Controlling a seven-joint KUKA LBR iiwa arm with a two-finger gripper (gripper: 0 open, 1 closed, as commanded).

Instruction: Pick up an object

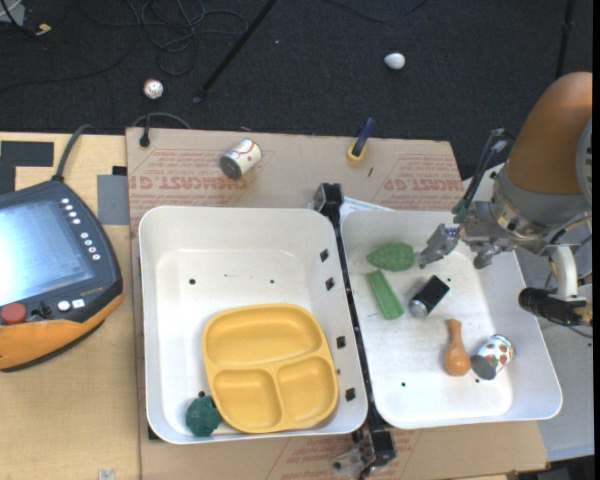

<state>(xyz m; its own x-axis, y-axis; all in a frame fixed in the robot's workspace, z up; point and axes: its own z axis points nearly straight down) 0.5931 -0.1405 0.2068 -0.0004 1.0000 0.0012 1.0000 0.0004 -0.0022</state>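
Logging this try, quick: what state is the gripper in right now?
Gripper: cannot be told whether open or closed; nothing visible between its fingertips. It sits over the right bin, beside the green leafy toy.

Crowded middle, open margins in the right bin (540,398)

Bare floor is left along its near and left-front parts; the centre is blocked by a green leafy piece (391,257), green stick (385,294), black cylinder (429,295), orange pin (455,348) and spotted ball (493,355).
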